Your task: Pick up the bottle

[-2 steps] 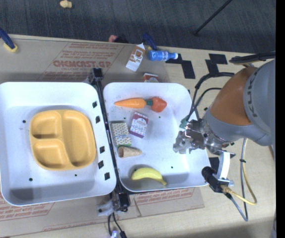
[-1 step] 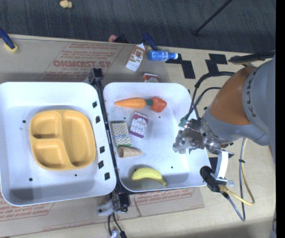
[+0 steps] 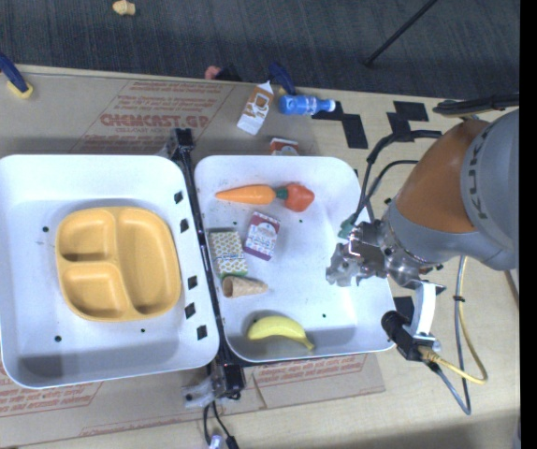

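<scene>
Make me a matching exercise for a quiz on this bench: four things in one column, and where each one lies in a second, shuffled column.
Things:
1. bottle
2. banana
3. yellow divided plate
4. carrot

Places:
A. in the left bin
B. on the bench beyond the bins, outside both
C. at the far end of the right bin
D. at the near end of the right bin

Pairs: 1-B, 2-D, 3-A, 4-C

The hand is over the right bin's right side, apart from the bottle.
</scene>
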Controlling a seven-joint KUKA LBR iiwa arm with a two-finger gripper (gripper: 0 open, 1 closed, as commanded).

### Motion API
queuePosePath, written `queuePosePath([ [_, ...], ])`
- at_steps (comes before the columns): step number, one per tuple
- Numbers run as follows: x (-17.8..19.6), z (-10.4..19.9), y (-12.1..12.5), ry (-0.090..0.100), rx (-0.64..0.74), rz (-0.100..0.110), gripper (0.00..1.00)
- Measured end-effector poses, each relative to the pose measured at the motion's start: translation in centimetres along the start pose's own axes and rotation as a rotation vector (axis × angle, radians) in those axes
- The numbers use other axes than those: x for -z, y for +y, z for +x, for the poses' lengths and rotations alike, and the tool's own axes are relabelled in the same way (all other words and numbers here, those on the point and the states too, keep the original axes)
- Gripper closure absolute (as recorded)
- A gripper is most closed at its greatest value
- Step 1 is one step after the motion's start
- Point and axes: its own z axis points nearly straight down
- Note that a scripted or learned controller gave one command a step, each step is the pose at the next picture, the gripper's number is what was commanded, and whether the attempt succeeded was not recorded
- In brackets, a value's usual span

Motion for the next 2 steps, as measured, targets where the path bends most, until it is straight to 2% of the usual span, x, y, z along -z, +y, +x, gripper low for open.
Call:
queuePosePath([
  [1,-0.23,-1.23,0.33,0.001,0.114,0.003,1.0],
  [2,0.19,-1.1,0.35,0.0,0.168,0.0,1.0],
])
